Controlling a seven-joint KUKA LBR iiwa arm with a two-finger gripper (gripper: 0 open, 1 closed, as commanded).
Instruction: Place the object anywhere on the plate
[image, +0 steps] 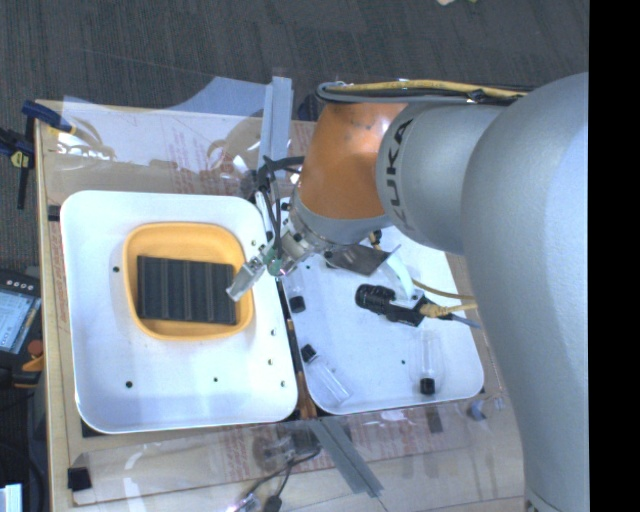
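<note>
A yellow plate (183, 240) with rounded corners lies in the left white bin (150, 390). On it rests a flat black ridged block (188, 290), covering most of the plate's middle. My gripper (248, 276) hangs over the plate's right rim, just right of the block's right end. I see nothing held in it. The orange band and grey arm reach in from the right, above the wall between the two bins.
The right bin (390, 395) holds a clear tube with a black cap (428, 366) near its front right. Another clear tube (327, 382) lies at its front left, with small black pieces (297, 303) near the left wall. The arm covers the bin's back part.
</note>
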